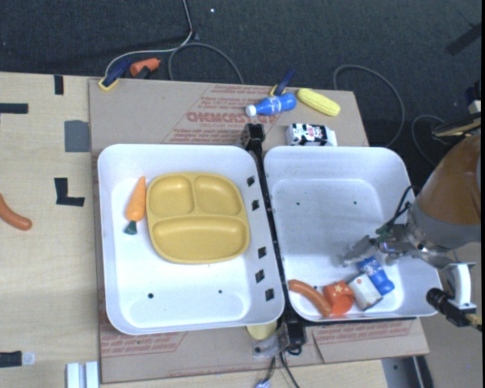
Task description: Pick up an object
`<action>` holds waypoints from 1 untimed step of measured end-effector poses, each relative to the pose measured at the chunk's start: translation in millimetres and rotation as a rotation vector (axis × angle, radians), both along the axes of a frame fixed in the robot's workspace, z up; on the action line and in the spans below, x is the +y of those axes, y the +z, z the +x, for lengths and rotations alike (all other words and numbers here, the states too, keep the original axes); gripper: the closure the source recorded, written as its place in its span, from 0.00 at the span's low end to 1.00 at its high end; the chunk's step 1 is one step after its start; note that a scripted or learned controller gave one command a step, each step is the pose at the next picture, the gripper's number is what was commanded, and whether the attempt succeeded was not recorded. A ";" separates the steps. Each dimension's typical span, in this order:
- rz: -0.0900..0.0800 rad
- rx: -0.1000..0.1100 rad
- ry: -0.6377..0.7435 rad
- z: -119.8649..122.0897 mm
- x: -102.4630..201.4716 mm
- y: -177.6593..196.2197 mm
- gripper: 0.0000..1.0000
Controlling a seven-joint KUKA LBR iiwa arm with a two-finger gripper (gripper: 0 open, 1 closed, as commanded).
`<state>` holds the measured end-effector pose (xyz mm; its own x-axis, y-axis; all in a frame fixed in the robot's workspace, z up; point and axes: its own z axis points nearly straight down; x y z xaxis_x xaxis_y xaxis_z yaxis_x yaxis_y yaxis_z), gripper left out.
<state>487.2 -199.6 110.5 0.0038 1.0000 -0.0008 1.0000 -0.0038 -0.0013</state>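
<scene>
The right bin [331, 168] holds three small things along its near wall: an orange-red sausage [305, 294], a red round piece [340, 297] touching it, and a blue and white carton [373, 284]. My gripper [358, 255] reaches in from the right and hangs low in this bin, just up and left of the carton. Its metal tips lie close to the carton's blue end; whether they touch it is unclear. In the left bin [117, 281] sit a yellow divided plate [197, 217] and an orange carrot [136, 200] beside it.
Behind the bins on the cardboard lie a blue bottle [272, 106], a yellow corn cob [318, 101] and a black and white box [310, 134]. An orange clamp [134, 68] sits at the far left corner. A sausage [10, 211] lies on the bench at left.
</scene>
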 end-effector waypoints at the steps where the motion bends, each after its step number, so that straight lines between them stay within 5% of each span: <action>1: 0.003 -0.001 0.005 -2.8 -23.3 -25.6 0.00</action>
